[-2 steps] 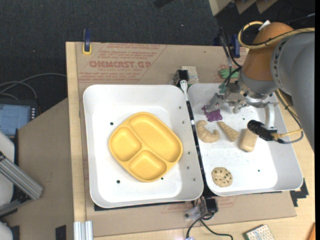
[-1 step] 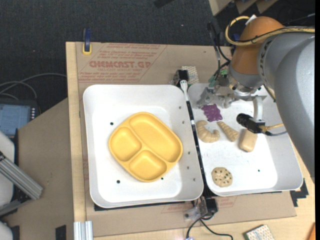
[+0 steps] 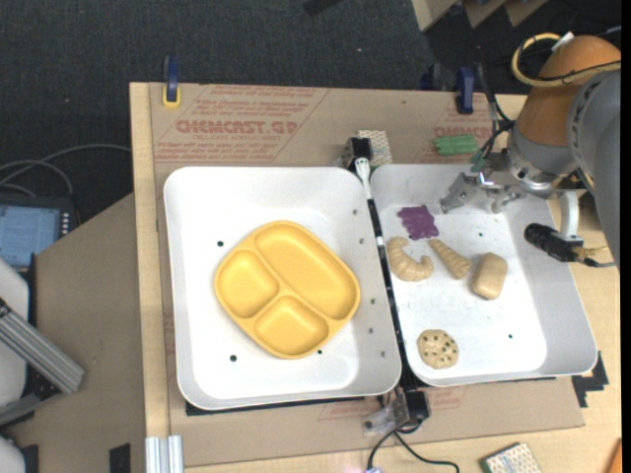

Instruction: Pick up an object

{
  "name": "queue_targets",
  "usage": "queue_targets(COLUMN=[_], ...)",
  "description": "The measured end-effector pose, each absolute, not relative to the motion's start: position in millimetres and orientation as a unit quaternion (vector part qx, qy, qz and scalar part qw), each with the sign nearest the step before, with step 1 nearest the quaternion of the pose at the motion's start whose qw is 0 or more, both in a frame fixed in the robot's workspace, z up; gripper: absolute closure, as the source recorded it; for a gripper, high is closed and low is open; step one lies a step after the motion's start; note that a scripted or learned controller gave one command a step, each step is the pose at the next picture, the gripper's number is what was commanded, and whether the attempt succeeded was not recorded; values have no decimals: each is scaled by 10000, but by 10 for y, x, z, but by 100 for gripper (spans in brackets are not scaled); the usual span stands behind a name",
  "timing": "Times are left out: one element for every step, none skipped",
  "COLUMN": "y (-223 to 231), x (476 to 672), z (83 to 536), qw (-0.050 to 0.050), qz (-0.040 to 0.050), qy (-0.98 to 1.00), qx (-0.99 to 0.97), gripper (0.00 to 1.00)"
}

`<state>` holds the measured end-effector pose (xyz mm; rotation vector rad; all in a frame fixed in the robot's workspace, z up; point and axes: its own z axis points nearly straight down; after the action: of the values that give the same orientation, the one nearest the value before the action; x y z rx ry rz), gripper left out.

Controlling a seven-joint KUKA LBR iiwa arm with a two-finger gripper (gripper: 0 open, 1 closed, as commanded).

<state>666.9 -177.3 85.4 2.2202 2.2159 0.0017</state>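
Hovering over the right bin's [image 3: 552, 348] far edge, the tool [image 3: 471, 187] grips nothing visible; finger spacing unclear, arm cut off. Purple piece [image 3: 418, 222], croissant [image 3: 408, 260], cone [image 3: 451, 257], bread [image 3: 489, 274], cookie [image 3: 437, 348] lie below.

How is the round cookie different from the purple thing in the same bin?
The cookie is round, tan and dotted with dark chips; the purple thing is ragged-edged and plain purple. The cookie lies near the right bin's front edge; the purple thing lies toward the back, closer to the claw. Both lie flat in the right bin.
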Motion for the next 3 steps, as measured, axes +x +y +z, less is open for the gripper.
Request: queue_targets(y=[-1745,-1290,-1303], x=[6668,6666,6662], z=[852,852,848], qw=[14,-10,-11], qz=[3,-4,-7], qy=[7073,7078,7074], qx=[7069,7064,7068], gripper=[0,0,0])
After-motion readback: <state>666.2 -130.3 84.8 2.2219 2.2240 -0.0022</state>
